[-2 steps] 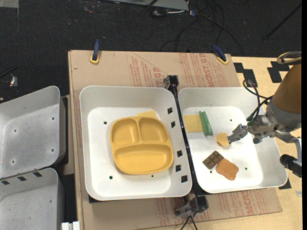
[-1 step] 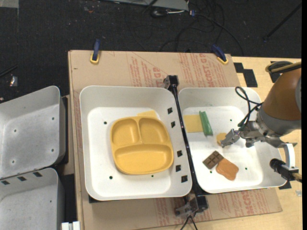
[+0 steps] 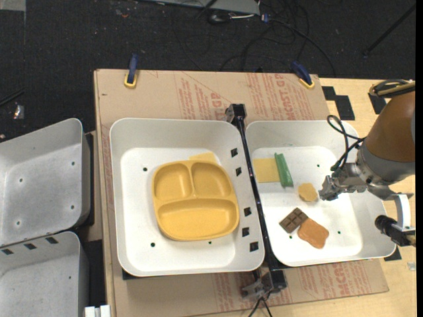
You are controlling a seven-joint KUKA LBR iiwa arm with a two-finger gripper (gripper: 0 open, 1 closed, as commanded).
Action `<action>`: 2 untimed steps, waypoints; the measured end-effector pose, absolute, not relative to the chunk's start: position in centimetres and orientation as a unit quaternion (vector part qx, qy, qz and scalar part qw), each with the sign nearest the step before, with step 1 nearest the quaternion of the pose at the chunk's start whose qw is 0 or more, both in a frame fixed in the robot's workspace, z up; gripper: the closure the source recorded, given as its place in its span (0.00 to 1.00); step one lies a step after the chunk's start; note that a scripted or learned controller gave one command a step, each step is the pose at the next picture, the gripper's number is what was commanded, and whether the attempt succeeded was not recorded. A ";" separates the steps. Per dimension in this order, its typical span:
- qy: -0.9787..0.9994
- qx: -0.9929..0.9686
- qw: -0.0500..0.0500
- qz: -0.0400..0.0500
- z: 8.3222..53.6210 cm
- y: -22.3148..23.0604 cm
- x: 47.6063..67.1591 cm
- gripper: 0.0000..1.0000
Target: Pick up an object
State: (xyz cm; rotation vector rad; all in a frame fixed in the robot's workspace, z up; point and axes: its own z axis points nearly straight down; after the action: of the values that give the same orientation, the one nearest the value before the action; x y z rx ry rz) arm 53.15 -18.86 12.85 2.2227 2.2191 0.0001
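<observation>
Right bin (image 3: 344,246): small tan piece (image 3: 308,192) lies loose on the floor | gripper (image 3: 328,190) just beside it, low, seemingly lining up a grasp | grip state: cannot tell

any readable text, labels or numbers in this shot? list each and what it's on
Red printed lettering on the cardboard sheet under the bins, behind the left bin: upside down or mirrored, too blurred to read.
More red lettering on the same sheet behind the right bin, near the blue clamp: also unreadable.
Faint red print along the sheet's front edge: too small to read.
No text visible on the yellow tray, the white bins or the small items.
</observation>
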 end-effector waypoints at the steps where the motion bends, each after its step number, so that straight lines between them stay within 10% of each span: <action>1: 0.708 0.706 0.003 0.001 19.2 -19.1 53.6 1.00; 2: 0.708 0.706 0.003 0.001 24.5 -19.1 53.8 1.00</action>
State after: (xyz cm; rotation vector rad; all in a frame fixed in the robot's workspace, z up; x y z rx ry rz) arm 53.78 -19.12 24.50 2.2139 2.2205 0.0039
